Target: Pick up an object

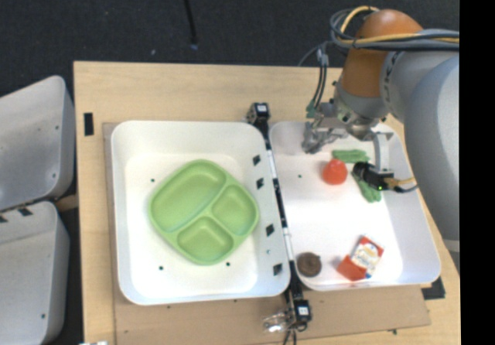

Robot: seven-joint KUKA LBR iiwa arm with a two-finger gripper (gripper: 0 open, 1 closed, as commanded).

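Observation:
My gripper (315, 141) hangs over the far left corner of the right bin (402, 235), below the orange band of the wrist. A small red-orange ball (335, 172) lies just to its near right, apart from it. A green piece (349, 155) sits beside the ball, and another bit of green (372, 191) shows a little nearer. At the bin's near edge lie a brown round thing (309, 263) and a red and white packet (361, 258). I see nothing between the fingers.
The left bin (131, 258) holds a light green divided plate (203, 211). A ridge with black clips (272, 196) separates the two bins. The grey arm covers the right bin's far right corner.

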